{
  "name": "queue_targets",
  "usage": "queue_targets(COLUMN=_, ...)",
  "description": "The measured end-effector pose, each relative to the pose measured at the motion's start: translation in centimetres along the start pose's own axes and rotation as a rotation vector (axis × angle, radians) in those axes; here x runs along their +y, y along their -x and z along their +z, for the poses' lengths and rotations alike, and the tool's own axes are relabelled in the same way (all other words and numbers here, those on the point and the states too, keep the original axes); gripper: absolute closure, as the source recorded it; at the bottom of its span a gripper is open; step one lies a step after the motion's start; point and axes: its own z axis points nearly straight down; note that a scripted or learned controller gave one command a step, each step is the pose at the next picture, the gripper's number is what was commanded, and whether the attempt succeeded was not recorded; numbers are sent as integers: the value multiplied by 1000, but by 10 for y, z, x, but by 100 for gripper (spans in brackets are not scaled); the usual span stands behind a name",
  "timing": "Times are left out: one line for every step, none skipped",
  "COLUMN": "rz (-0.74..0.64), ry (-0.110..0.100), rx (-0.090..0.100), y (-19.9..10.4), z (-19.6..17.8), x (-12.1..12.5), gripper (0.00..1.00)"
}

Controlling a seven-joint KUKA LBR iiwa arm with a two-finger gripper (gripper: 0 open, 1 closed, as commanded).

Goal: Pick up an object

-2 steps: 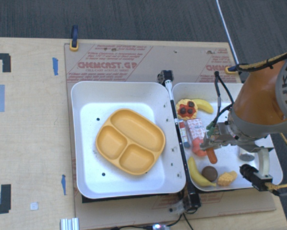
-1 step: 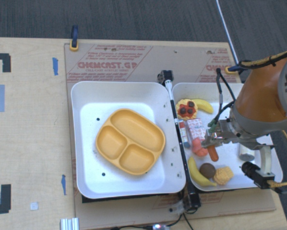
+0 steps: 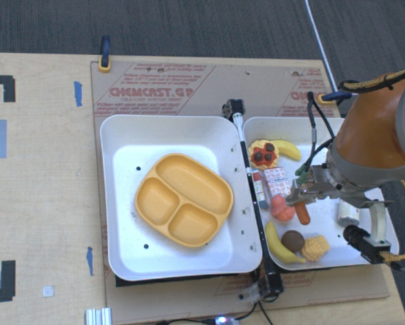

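You are looking down on the table [image 3: 40, 202], where two white bins are sitting side by side. The left bin [image 3: 121, 181] is holding a yellow divided plate [image 3: 183, 200]. In the right bin [image 3: 385, 249], the gripper [image 3: 304, 193] is hanging over the toy food, with an orange carrot piece [image 3: 302, 213] just at its 6 o'clock and a red tomato [image 3: 282, 210] at its 7 o'clock. Whether the jaws are spread or pinching anything, you cannot tell from this angle. A banana [image 3: 275, 244], a brown ball [image 3: 292, 240] and corn [image 3: 315, 248] are lying further toward 6 o'clock.
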Motion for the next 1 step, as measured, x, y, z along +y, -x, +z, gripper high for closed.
queue_targets(rz=-1, ry=4, rx=0, y=0, z=-10, x=2, gripper=100)
